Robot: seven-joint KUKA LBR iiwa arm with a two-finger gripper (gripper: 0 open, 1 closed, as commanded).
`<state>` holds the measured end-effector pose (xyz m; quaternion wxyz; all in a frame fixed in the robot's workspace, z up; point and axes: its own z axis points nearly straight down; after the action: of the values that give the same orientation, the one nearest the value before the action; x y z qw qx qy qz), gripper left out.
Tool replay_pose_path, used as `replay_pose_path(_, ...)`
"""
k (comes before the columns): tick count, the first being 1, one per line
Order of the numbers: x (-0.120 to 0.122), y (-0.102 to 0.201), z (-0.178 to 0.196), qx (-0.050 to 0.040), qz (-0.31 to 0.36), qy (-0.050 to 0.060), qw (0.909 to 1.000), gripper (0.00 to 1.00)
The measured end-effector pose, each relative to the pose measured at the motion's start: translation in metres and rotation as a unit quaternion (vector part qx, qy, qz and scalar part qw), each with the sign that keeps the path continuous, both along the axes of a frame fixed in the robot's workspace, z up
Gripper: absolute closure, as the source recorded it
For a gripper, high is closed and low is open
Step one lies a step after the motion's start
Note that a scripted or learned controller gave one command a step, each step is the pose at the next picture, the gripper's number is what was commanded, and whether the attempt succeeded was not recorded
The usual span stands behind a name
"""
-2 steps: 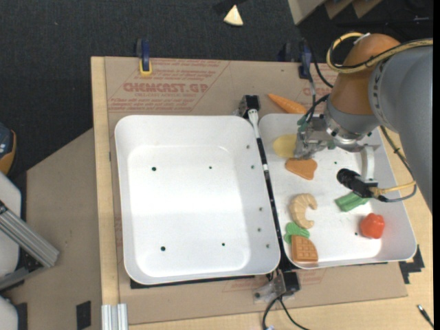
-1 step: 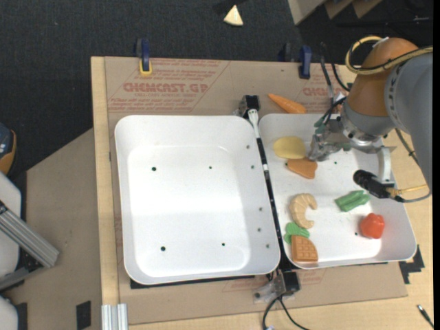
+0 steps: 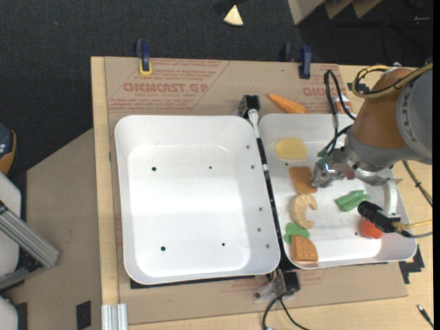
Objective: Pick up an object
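Arm parked over the right bin, toy food scattered under it

Left bin [image 3: 192, 205] sits bare beside the right bin [image 3: 344, 253], which holds a croissant [image 3: 301, 210] and waffle [image 3: 304, 249] at its left edge. Gripper [image 3: 323, 174] touches the brown slice [image 3: 301, 179]; can't tell its grip. Green piece [image 3: 350, 200] lies further right.

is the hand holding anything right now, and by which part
Cannot be told: the hand sits low in the right bin, beside the brown slice, with nothing visibly gripped.
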<state>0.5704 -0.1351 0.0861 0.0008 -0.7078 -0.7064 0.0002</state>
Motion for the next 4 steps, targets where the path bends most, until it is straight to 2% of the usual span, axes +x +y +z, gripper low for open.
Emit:
replay_pose_path(1, 0.022, 0.085, 0.175, 0.0001, 0.006, -0.011, 0.9999, 1.0)
replay_pose_path(2, 0.1, 0.102, 0.159, -0.0011, 0.003, -0.005, 1.0, 1.0)
replay_pose_path(3, 0.089, 0.177, 0.095, 0.0006, 0.004, 0.003, 1.0, 1.0)
replay_pose_path(4, 0.098, 0.256, 0.268, 0.0022, 0.006, -0.012, 0.9999, 1.0)
